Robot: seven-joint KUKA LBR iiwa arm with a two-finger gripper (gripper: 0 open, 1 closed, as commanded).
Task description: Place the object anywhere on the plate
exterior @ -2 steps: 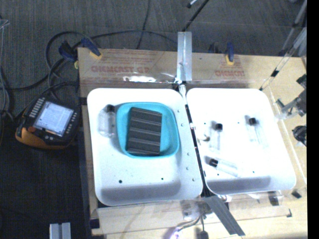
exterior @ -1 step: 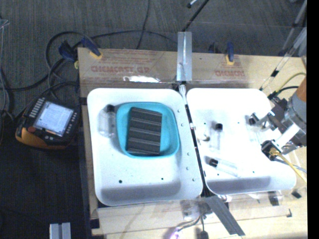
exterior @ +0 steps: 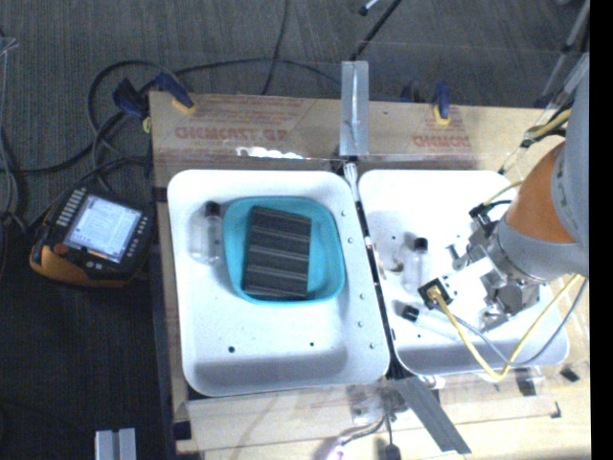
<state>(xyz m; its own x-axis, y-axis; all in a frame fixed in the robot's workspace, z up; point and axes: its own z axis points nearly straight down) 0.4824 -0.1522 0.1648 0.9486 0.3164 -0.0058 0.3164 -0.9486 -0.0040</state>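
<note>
A teal plate point(exterior: 326, 247) sits in the left bin point(exterior: 278, 362). On it lies a dark ribbed rectangular block point(exterior: 278, 252), flat and near the plate's middle. A clear bottle with a black cap point(exterior: 207, 228) rests just left of the plate, against its rim. My gripper point(exterior: 495, 293) hangs low over the right bin point(exterior: 421, 353), in its right half, far from the plate. Nothing is visibly held in it.
In the right bin, a small black-capped item point(exterior: 419, 246) lies left of the gripper, and a small black piece point(exterior: 409, 311) lies near the front. A yellow cable point(exterior: 479, 357) loops over that bin's front rim. A raised divider point(exterior: 369, 257) separates the two bins.
</note>
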